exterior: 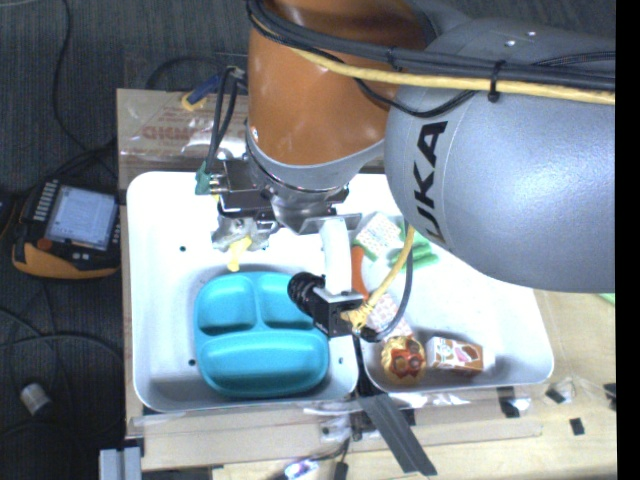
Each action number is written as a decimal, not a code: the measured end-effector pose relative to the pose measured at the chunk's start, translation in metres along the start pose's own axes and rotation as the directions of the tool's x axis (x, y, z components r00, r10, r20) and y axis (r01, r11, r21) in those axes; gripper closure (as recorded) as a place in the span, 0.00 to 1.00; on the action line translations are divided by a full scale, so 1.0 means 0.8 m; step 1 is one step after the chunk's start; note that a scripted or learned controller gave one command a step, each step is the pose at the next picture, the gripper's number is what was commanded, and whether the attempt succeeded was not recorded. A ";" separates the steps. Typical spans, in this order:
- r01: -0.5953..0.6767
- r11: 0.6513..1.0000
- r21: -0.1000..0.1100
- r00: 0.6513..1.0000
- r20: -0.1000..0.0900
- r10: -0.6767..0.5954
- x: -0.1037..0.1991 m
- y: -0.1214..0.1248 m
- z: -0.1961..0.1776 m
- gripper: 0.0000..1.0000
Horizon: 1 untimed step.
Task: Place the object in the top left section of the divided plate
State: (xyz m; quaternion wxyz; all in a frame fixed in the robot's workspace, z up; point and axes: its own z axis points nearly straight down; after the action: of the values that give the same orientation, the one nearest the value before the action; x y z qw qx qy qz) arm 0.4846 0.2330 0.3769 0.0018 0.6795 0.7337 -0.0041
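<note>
The blue divided plate (262,353) lies in the left white bin (160,268), with two small sections on its far side and one large section nearer. My gripper (238,238) hangs just beyond the plate's far left corner, under the orange wrist band. A small yellow object (235,259) sticks out below the fingertips, pinched between them, right above the rim of the top left section (228,303). The arm hides the plate's far right corner.
The right bin (520,368) holds a round gold-brown item (403,358), a red-orange packet (456,355), a white dotted card (378,234), green pieces (426,254) and an orange stick (357,264). A handheld device (75,223) lies left of the bench.
</note>
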 end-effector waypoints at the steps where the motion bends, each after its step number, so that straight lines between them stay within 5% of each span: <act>1: 0.077 0.997 -0.003 0.997 -0.004 -0.077 -0.007 -0.001 -0.004 1.00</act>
State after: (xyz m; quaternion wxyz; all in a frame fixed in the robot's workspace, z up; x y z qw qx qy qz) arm 0.4844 0.2277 0.3803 0.0009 0.6507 0.7593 -0.0018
